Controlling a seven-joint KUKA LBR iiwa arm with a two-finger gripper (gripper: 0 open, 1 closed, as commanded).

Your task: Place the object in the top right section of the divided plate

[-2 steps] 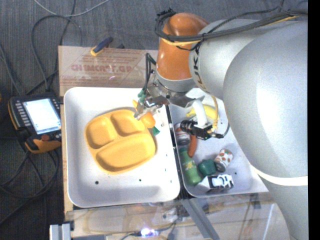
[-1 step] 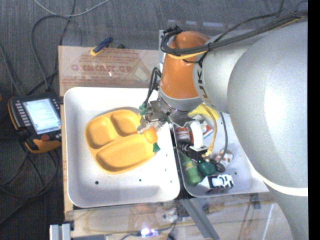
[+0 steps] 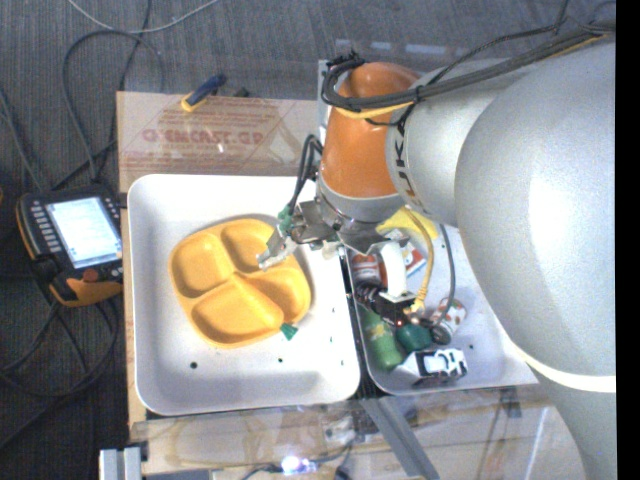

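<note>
From my seat I saw the arm [image 3: 470, 158] come in over the right bin [image 3: 492, 353], its orange band [image 3: 362, 138] hanging above the wall between the two bins. The gripper [image 3: 275, 251] sat low over the plate [image 3: 240, 283], at the plate's upper right edge. I could not tell how its hand stood; the metal at the tip was too small and too blurred for me to judge, and I could make out no object in it. The plate was yellow, divided into three sections, and lay in the left bin [image 3: 160, 368], roughly at that bin's middle. A small green piece [image 3: 289, 331] lay in the left bin just beside the plate's lower right edge, touching it or nearly so; whether it was the object to be placed I could not say. The plate's sections looked bare wherever the gripper did not cover them. To the right of the plate, past the bin wall, the right bin held a heap of things: a green bottle-like item [image 3: 382, 343], a black-and-white item [image 3: 440, 364] below and right of it, and a red-and-white item [image 3: 385, 265] partly hidden under the wrist. Well to the left of the plate, off the bench, a pendant [image 3: 72, 233] with a lit screen lay on the floor.
</note>
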